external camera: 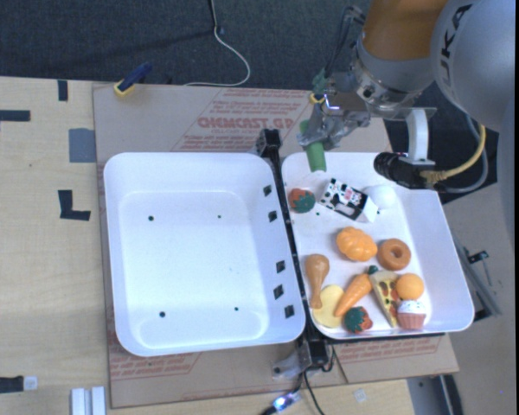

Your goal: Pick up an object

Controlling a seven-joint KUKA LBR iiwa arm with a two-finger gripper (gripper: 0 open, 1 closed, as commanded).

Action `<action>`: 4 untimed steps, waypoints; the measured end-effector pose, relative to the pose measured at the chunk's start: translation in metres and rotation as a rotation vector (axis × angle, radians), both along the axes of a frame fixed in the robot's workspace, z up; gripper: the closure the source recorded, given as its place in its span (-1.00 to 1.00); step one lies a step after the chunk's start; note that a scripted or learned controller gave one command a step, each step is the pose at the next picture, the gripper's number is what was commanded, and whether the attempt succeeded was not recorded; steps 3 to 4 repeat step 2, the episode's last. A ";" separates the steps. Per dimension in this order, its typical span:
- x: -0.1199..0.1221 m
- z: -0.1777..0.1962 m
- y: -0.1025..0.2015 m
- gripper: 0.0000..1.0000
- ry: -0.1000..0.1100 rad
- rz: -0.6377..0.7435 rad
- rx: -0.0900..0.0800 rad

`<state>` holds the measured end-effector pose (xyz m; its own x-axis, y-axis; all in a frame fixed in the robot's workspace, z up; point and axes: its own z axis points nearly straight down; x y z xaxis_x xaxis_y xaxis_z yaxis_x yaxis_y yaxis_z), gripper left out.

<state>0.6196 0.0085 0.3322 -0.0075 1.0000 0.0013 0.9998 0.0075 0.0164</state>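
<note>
While the arm [450,33] reaches in from the right, its gripper [316,150] hangs over the far left corner of the right bin [445,258], and a small green piece [315,156] sits between the fingertips, so the fingers are closed on it. Just below it, near the divider, lies a round orange-and-green toy [302,201], and beside that a black-and-white cow figure [343,197]. Toward the near side of this bin lie a croissant [356,244], a doughnut [394,253], a drumstick [316,275], a carrot [355,292], a pizza slice [384,290] and a cupcake [413,311]. On the left stands the left bin [121,180].
</note>
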 end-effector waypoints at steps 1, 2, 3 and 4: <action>-0.039 -0.074 0.040 1.00 0.027 -0.003 -0.001; -0.043 -0.045 0.053 1.00 0.016 -0.004 -0.001; -0.043 -0.045 0.053 1.00 0.016 -0.004 -0.001; -0.043 -0.045 0.053 1.00 0.016 -0.004 -0.001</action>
